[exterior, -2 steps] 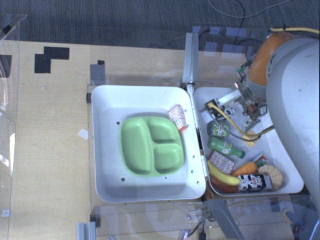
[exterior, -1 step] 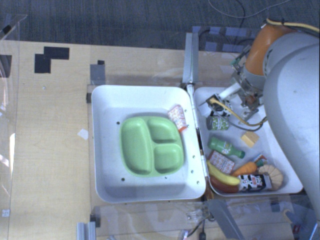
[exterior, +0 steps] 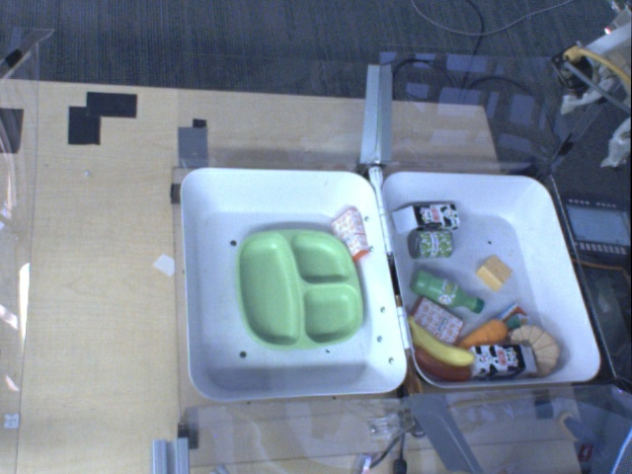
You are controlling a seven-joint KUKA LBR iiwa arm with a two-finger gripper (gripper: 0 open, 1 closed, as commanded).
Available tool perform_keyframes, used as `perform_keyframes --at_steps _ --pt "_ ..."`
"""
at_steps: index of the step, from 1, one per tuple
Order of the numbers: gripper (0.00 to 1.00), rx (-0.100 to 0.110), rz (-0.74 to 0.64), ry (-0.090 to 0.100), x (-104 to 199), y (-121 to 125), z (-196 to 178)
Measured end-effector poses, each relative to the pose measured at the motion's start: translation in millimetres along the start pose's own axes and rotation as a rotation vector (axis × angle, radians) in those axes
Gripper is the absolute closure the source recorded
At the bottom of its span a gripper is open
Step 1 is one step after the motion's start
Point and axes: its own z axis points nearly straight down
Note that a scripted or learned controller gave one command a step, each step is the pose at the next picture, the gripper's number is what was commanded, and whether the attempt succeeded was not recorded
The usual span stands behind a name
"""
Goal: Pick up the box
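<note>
A small pink and white box (exterior: 350, 231) lies in the left bin (exterior: 212, 265), against its right wall and just past the top right corner of the green divided plate (exterior: 299, 287). A second pink box (exterior: 436, 318) lies flat in the right bin (exterior: 553, 235), between a green bottle (exterior: 446, 291) and a banana (exterior: 441, 348). Nothing is touching either box.
The right bin also holds two black and white cartons (exterior: 435, 215) (exterior: 497, 360), a green can (exterior: 432, 244), a yellow block (exterior: 495, 273), a carrot (exterior: 486, 333) and a biscuit-like piece (exterior: 539, 345). Cables and hardware (exterior: 591, 67) sit at the top right.
</note>
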Motion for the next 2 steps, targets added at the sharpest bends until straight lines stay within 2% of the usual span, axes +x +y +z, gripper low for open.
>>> perform_keyframes --at_steps 1,2 --pt "1.0 -0.001 -0.011 0.001 2.8 -2.4 -10.0" --pt "1.0 0.001 0.126 -0.002 -3.4 47.7 -32.2"
